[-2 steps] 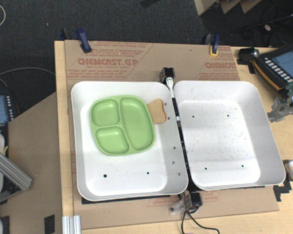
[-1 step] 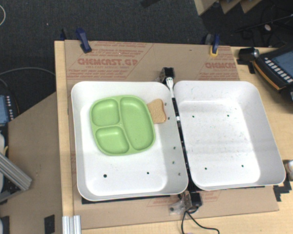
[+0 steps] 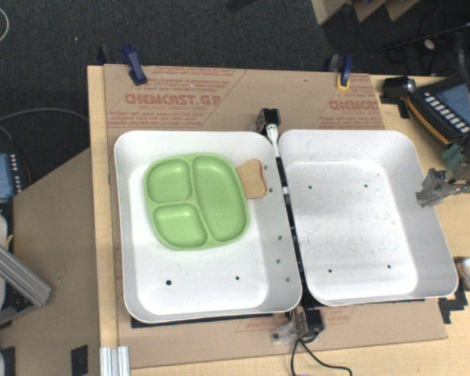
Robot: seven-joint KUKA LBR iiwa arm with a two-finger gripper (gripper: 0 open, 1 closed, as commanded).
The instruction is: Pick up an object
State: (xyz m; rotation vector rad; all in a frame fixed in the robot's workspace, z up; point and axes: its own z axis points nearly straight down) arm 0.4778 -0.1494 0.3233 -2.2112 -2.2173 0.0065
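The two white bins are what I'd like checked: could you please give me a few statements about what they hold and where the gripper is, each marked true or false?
1. The green divided plate lies in the left bin. True.
2. The plate has two compartments. False: it has three.
3. A tan sponge-like piece sits at the plate's right edge. True.
4. The gripper hangs over the plate. False: it is at the right bin's right rim.
5. The tan piece lies in the right bin. False: it is in the left bin.
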